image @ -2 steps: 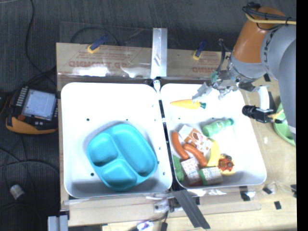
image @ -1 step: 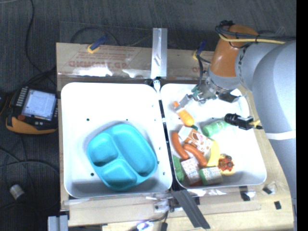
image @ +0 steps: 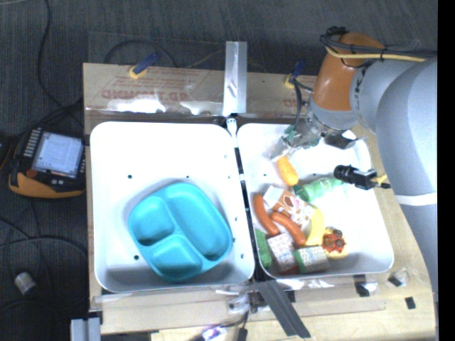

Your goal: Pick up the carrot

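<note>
The jaws (image: 297, 137) stood over the 12 o'clock end of the right bin (image: 377, 251), close to its far wall. Whether they were open or closed could not be determined from this angle, and nothing was seen between them.

The carrot (image: 286, 170), a short orange-yellow piece, lay on the bin floor at about 6 o'clock from the jaws. It was near them but apart, with bare white floor around it.

At 4 o'clock from the carrot lay a green bottle (image: 320, 188) on its side, just beside it without clear contact.

At 6 to 7 o'clock from the carrot were two long orange-red pieces. One (image: 264, 215) lay along the bin's 9 o'clock wall. The other (image: 288, 224) lay just beside the first, on its 3 o'clock side.

A yellow banana (image: 316, 226) rested against the second piece, and a red item (image: 334, 241) sat at the banana's 4 o'clock. Two small printed boxes (image: 281, 247) (image: 309, 259) crowded the 6 o'clock end of the bin, touching the pile.

The left bin (image: 114, 141), at 9 o'clock and flush with the right one, held a blue divided plate (image: 181, 229) toward its 6 o'clock side.

Both bins sat on a brown desk (image: 163, 91). A handheld screen unit (image: 50, 158) lay on the dark floor at the desk's 9 o'clock.
</note>
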`<control>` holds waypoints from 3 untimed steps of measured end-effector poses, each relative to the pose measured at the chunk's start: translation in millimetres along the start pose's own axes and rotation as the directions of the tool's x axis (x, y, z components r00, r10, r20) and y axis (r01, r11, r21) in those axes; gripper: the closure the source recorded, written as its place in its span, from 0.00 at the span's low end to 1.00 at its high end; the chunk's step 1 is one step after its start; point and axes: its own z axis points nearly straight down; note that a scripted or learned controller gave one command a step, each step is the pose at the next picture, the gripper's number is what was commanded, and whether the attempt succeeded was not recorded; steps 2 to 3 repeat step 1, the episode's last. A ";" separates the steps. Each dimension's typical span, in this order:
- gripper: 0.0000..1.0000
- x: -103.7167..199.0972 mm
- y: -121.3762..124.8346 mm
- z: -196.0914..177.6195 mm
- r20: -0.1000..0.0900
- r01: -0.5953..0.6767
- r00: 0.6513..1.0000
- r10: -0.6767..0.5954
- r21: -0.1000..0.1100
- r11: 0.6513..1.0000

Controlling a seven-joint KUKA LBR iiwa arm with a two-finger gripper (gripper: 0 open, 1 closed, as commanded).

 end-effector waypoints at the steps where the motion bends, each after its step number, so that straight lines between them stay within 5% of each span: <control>1: 1.00 8.2 4.6 -120.6 -0.005 -0.037 0.999 0.037 -0.001 0.999; 3: 1.00 8.2 4.6 -120.6 -0.005 -0.037 0.999 0.037 -0.001 0.999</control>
